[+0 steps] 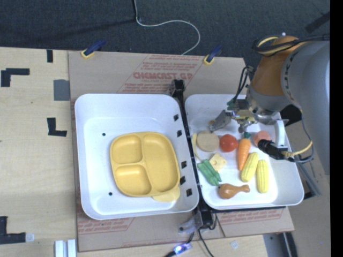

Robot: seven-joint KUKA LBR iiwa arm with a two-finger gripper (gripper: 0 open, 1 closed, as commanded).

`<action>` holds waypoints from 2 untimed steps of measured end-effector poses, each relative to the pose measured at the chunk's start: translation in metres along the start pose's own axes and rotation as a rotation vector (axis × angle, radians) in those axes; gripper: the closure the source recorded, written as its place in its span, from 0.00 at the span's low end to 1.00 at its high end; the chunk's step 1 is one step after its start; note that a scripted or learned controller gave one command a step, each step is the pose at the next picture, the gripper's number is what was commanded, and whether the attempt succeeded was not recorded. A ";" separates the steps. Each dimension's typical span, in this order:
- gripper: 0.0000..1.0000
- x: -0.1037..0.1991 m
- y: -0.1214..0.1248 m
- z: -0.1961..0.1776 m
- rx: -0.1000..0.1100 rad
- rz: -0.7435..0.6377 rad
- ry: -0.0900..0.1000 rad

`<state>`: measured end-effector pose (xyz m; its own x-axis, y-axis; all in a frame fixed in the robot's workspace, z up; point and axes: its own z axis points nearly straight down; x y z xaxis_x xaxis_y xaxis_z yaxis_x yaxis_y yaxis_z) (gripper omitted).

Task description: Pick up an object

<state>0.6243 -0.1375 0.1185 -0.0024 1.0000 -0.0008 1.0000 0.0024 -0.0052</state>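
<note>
At three o'clock, right bin: the arm [292,74] reaches in from the right, and the gripper [231,120] hangs over the bin's [206,103] upper part.
Jaws: spread fairly wide, nothing between them, one finger tip toward the bin's upper left floor and the other near the tomato.
Target (my pick, the task names none): the tomato [228,142], at six o'clock of the gripper and close under it.
Handling: likely a light, stiff plastic toy; round and smooth, so it could roll or squirt out; best pinched across its widest middle.
Neighbours: a tan disc [207,142] just beside it at nine o'clock; a carrot [243,152] close at four o'clock, leaning toward it; a cheese wedge [217,161] below.
Further off: a green pod [208,172], two corn cobs [255,171], a drumstick [233,190] at the bin's six o'clock edge, a pink piece [262,136] by the far wall.
In the way: the disc and carrot crowd both flanks, so fingers may land on them instead.
Left bin [88,143]: a yellow tray [143,162] (well apart, no concern).
</note>
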 end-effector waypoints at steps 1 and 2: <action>0.00 0.001 0.001 0.033 -0.006 0.000 -0.001; 1.00 0.002 0.004 0.018 -0.014 -0.001 0.002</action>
<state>0.6285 -0.1352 0.1003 -0.0036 1.0000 0.0016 1.0000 0.0036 0.0092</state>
